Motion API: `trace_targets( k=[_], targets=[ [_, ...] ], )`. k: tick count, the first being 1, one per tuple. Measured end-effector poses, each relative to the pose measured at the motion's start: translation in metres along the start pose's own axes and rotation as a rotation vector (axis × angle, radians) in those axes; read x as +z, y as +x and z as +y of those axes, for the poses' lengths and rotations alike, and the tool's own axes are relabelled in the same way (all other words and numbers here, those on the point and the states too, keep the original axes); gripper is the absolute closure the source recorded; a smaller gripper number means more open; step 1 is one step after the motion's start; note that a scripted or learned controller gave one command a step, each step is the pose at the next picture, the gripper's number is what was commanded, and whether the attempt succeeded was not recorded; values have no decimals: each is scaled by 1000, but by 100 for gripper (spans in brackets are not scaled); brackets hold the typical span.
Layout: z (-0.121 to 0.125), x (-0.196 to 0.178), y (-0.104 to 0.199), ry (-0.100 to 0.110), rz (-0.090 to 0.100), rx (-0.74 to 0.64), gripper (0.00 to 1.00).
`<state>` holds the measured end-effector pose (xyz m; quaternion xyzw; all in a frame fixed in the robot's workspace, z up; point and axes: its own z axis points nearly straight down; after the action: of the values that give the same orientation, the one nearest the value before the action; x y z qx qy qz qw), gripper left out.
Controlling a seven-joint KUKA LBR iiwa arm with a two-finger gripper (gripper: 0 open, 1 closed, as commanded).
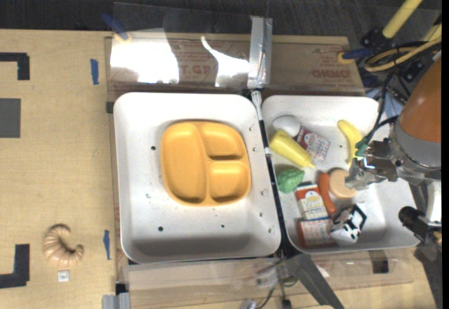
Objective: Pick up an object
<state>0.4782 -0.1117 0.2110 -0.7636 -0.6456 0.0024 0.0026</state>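
Low at the frame's left, a toy croissant lies on the wooden bench, outside both bins. Rightward, the left bin carries a yellow divided plate. Across the divider, the right bin crowds a yellow corn piece, a green lump, a red packet, a banana and a black-and-white toy. At centre right the gripper hangs over an orange-topped bottle; whether its jaws are parted or gripping anything, I cannot tell.

Tan bench bears two white bins side by side; croissant-like toy near left edge.
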Motion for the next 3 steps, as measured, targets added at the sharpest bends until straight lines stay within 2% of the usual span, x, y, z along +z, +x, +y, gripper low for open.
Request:
trace_targets(
  k=[1,2,3],
  targets=[
    [35,107,8,-13,0,85,100],
    [84,-84,69,-16,2,-65,100],
    [-7,29,51,0,0,-266,100]
  ],
)
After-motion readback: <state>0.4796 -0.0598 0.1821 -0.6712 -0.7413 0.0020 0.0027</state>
